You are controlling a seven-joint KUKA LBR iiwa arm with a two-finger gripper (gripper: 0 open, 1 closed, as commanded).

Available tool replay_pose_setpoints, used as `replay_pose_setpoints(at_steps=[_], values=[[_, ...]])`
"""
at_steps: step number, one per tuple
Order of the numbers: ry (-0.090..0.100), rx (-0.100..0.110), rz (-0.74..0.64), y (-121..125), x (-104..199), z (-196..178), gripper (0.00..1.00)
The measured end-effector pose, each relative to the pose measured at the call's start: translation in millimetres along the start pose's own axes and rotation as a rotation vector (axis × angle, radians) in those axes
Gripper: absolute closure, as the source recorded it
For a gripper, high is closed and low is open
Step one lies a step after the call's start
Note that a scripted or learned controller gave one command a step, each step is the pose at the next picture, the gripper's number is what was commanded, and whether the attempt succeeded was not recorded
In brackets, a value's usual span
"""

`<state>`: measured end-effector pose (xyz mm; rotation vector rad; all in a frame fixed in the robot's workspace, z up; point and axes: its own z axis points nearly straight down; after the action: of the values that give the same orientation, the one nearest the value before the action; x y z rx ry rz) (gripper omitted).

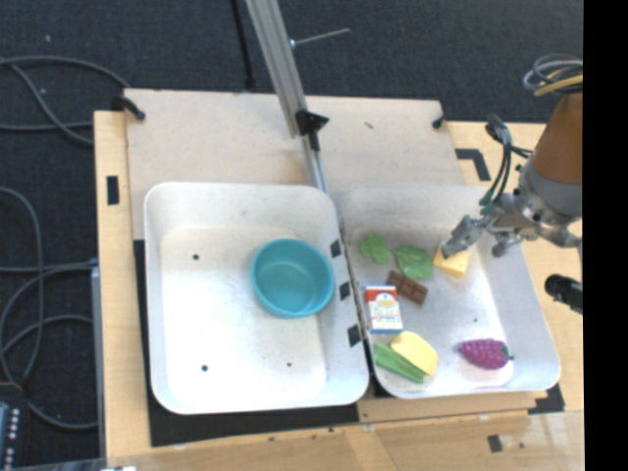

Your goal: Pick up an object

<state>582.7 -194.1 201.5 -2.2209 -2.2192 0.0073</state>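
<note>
- The arm reaches in from the right; its gripper (478,237) hangs low over the right bin (530,312), fingers spread, gripping nothing.
- A pale yellow cheese wedge (452,263) lies just below the left finger.

The worktop (216,135), pale wood, carries two shallow white bins side by side; the left bin (196,381) holds a blue bowl (291,278) right of its centre. A slanted aluminium bar (280,52) crosses from 12 o'clock down to the seam between the bins. Black cables (39,77) lie on the dark floor (412,27) at 9 to 10 o'clock.
</note>
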Motion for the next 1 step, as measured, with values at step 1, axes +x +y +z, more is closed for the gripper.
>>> replay_pose_setpoints(at_steps=[1], values=[[-0.001, -0.001, 0.001, -5.1, -11.2, 51.6, 0.0]])
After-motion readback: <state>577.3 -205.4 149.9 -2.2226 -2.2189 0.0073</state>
